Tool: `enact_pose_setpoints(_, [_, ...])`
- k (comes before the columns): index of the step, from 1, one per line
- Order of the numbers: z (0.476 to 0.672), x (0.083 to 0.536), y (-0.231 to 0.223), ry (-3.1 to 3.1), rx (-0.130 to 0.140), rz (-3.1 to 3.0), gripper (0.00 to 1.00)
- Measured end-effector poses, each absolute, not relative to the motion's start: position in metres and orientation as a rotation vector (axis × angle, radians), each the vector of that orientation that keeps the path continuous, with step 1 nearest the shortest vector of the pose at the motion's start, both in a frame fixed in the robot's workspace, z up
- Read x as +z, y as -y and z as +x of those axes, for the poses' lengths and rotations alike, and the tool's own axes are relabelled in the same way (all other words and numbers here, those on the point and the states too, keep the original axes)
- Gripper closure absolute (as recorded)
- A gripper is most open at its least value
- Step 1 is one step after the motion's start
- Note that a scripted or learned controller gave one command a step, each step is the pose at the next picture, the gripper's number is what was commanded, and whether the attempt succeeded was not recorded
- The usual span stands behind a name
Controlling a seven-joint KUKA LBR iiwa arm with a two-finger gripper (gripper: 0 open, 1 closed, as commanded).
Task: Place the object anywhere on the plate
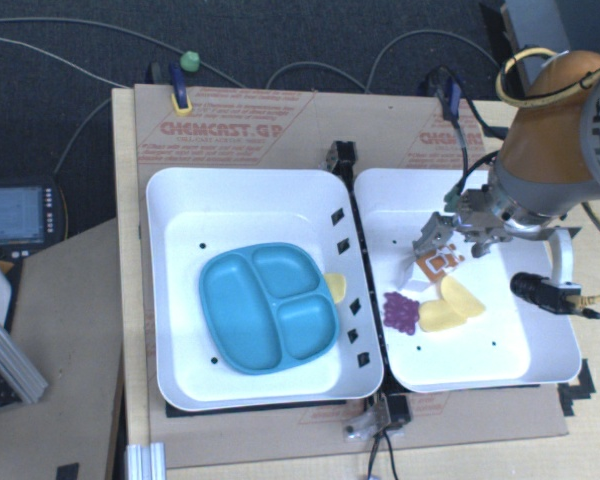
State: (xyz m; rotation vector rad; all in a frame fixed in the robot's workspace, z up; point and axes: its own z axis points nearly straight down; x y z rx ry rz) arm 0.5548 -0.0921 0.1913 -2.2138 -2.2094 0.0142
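The gripper (438, 251) hangs over the right bin (500, 363), purple grapes (401, 312) and yellow pieces (450, 306) just below it, blue plate (268, 306) way off left in the other bin (180, 268).

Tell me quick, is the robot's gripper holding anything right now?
Gripper: cannot be told whether it is open or closed. It hangs over the right bin, above a small orange and white item; nothing visibly held.
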Motion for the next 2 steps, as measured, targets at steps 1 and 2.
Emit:
enact_pose_setpoints(1, [0.558, 0.199, 0.092, 2.22, 0.0, -2.219, 0.0])
enact_pose_setpoints(2, [0.567, 0.151, 0.092, 2.218, 0.004, -2.218, 0.0])
